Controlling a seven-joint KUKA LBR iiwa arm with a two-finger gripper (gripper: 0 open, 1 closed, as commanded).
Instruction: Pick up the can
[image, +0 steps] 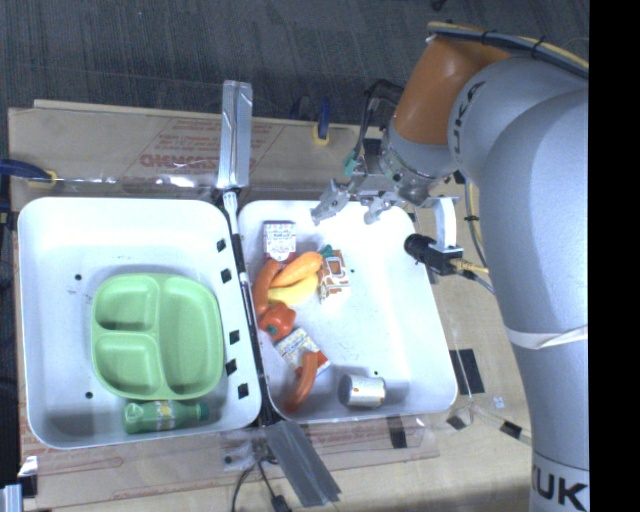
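Gripper (352, 207) hangs spread open at the right bin's (420, 330) far edge; the can (362, 390) lies sideways by the near edge, so it should drop straight over it.

green tray (158, 335), green bottle (163, 414), banana (292, 278)

My end effector (352, 206) hangs over the far edge of the right bin (420, 330), above its contents. In that bin a can (362, 390) lies at the near edge, with a heap of toy food (292, 290) along the left wall. The left bin (50, 330) holds a tray (157, 335), and a bottle (165, 414) lies before it.
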